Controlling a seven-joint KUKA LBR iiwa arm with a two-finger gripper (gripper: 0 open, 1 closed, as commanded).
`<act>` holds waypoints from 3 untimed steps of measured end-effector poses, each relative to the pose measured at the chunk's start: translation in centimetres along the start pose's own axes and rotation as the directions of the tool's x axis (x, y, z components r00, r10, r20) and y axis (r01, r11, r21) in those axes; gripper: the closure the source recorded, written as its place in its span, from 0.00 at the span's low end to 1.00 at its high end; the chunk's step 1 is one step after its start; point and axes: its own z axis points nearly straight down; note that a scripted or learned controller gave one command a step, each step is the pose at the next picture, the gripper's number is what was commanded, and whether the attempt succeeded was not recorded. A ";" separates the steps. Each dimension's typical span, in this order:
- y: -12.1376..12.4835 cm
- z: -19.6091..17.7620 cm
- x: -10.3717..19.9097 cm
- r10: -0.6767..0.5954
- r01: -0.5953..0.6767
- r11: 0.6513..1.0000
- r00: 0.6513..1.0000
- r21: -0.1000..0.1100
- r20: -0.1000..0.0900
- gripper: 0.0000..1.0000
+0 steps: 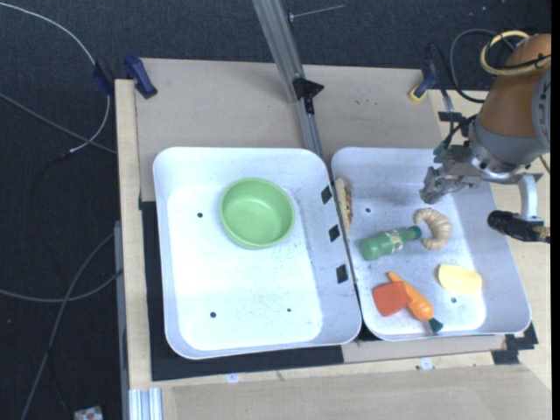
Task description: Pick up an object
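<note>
The right bin (pixel 385 169) holds a green bottle (pixel 388 242) lying on its side, a curled beige toy (pixel 435 227), a pale yellow piece (pixel 459 279), and an orange and red carrot-like toy (pixel 403 298) near the front. A tan brush-like object (pixel 344 201) lies along that bin's left wall. My gripper (pixel 435 191) hangs over the back right part of this bin, just above and behind the beige toy. Nothing shows between its fingers.
A green bowl (pixel 256 212) sits in the left bin (pixel 184 261). A metal post (pixel 278 33) slants up from between the bins. Blue clamps (pixel 140 77) hold the bench's back corners. Cables run beside the arm at the right.
</note>
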 end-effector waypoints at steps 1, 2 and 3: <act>-0.7 -5.0 0.3 -0.001 0.001 1.000 1.000 -0.011 0.006 1.00; -0.7 -9.8 -0.3 0.000 0.000 1.000 1.000 -0.012 0.006 1.00; -0.6 -14.2 -0.2 -0.001 0.001 1.000 1.000 -0.010 0.005 1.00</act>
